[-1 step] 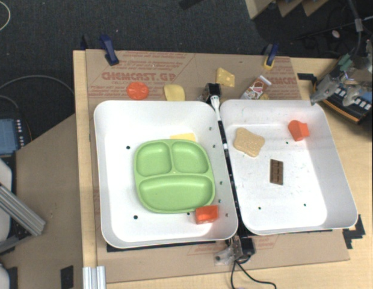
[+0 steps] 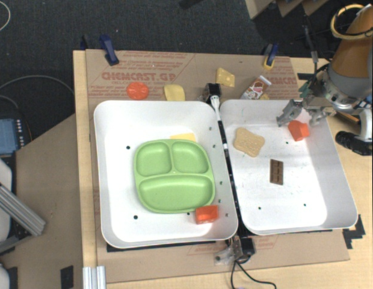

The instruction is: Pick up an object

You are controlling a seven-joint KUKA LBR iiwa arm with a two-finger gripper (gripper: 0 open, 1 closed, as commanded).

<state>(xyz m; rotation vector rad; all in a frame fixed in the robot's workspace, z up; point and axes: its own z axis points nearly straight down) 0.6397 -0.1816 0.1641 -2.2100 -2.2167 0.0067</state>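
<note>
Camera view: two white bins are seen side by side on the counter point(image 2: 84, 161). In the left bin point(image 2: 111, 161), a green divided plate point(image 2: 173, 176) is set at the centre; an orange block point(image 2: 206, 214) lies at its lower right edge and a pale yellow piece point(image 2: 183, 137) shows above it. In the right bin point(image 2: 331, 185), a tan biscuit-shaped piece point(image 2: 248, 142), a dark brown bar point(image 2: 276, 171) and an orange-red block point(image 2: 299, 130) are found. The claw point(image 2: 302, 114) is placed over the bin's upper right part, just above the orange-red block; the fingers are spread, nothing seen between them. Beyond the bins, an orange disc point(image 2: 138, 90), a yellow piece point(image 2: 174, 93), a yellow wedge point(image 2: 225, 77) and a small packet point(image 2: 255, 90) are laid on the counter.
</note>
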